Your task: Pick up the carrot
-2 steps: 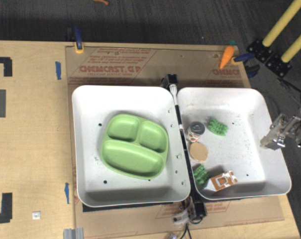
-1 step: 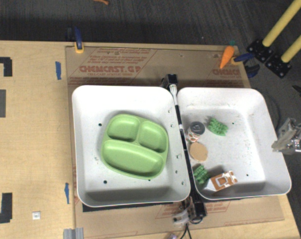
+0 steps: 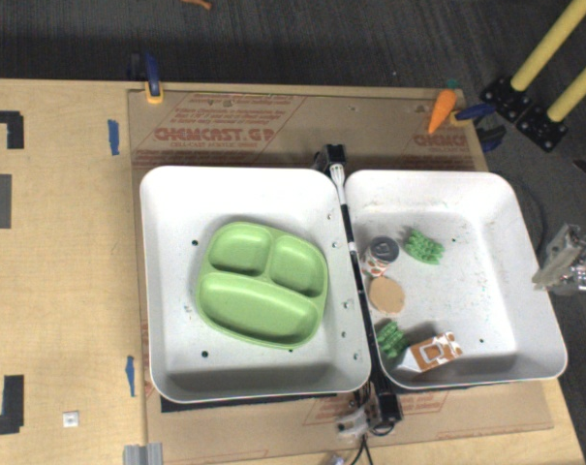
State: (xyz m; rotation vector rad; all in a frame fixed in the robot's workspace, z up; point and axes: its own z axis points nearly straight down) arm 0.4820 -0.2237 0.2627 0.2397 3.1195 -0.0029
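Reaching the carrot (image 3: 442, 110) is the whole problem: it lies outside both bins, on the bench past the right bin (image 3: 486, 194) at about 12 o'clock of its rim, just beside a blue clamp (image 3: 474, 112). The gripper (image 3: 567, 263) sits off that bin's rim at 3 o'clock; whether it is open or holding anything cannot be told. A good approach would likely travel toward 11 o'clock, descend across the carrot's narrow width, and avoid the clamp.

floor (image 3: 322, 27): dark grey carpet | bench (image 3: 60, 289): tan board, black tape marks | light: even
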